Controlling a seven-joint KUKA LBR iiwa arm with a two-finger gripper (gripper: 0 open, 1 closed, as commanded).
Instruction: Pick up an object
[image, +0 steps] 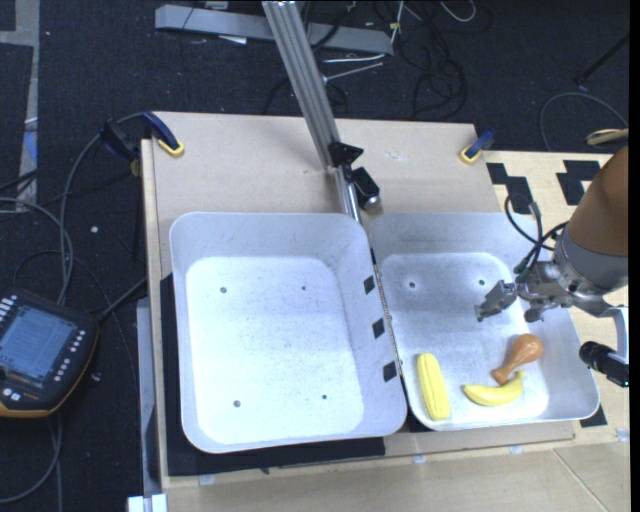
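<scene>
Since everything here is laid out for repeated grab attempts, the list runs from biggest to smallest.

Bench (250, 170): a pale wooden top that carries both bins side by side, so the arm can reach either one from the right.

Left bin (200, 250): a shallow white tray with only a few small dark specks on its floor; it looks like the spare half of the pair.

Right bin (440, 275): the twin tray, overlapping the left one at the middle seam; all three loose items lie in its near half, low walls keeping them from rolling off.

Arm (600, 225): grey with an orange stretch, leaning in over the right bin's far-right side.

Tool (497, 299): hangs above bare bin floor, apart from every item and grasping nothing; whether its fingers are spread or closed I cannot tell.

Corn cob (433, 386): yellow, lying lengthwise near the bin's front-left.

Banana (492, 394): small, curved, beside the cob at the front edge.

Brown piece (518, 356): drumstick-shaped, touching the banana's end, and the nearest candidate to the tool, so probably the easiest pick.
</scene>
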